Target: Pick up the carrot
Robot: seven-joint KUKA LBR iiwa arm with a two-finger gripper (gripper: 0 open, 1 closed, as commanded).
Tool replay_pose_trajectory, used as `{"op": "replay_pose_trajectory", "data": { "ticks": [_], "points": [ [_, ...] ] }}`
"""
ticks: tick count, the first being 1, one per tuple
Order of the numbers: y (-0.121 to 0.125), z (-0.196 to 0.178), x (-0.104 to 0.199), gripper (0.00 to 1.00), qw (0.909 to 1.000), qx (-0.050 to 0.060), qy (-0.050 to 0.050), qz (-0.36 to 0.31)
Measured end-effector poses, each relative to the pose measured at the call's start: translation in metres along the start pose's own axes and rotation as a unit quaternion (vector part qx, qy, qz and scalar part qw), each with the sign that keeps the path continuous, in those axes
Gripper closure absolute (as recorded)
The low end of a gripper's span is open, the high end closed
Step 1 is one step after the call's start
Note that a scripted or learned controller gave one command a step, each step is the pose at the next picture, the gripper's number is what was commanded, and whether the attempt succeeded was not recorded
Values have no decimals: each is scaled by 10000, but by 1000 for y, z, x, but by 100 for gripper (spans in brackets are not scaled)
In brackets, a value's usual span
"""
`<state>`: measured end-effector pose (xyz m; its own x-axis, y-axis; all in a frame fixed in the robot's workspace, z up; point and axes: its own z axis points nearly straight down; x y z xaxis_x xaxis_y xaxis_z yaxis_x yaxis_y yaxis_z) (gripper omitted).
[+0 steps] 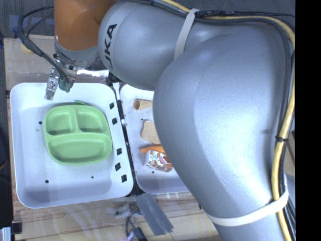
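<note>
Carrot (151,148) looks light, stiff, smooth plastic; grip across its exposed middle. Pincer (52,88) hangs elsewhere; whether spread or pressed, I cannot tell.

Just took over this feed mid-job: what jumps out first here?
The grey arm dominates, filling the right half and covering most of the right bin. In the left bin sits a green divided tray, with the hand at that bin's far left corner. By the arm's edge in the right bin, the carrot peeks out between a tan piece and a small packet.
</note>
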<state>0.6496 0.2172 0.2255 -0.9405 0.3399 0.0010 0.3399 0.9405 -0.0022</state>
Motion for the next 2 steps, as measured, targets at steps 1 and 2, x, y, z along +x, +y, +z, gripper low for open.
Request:
{"op": "replay_pose_trajectory", "data": {
  "ticks": [1, 2],
  "points": [
    [-22, -15, 17, 100, 9618, 8, 9, 2738],
    [-144, 3, 108, 100, 9518, 8, 7, 3069]
  ]
}}
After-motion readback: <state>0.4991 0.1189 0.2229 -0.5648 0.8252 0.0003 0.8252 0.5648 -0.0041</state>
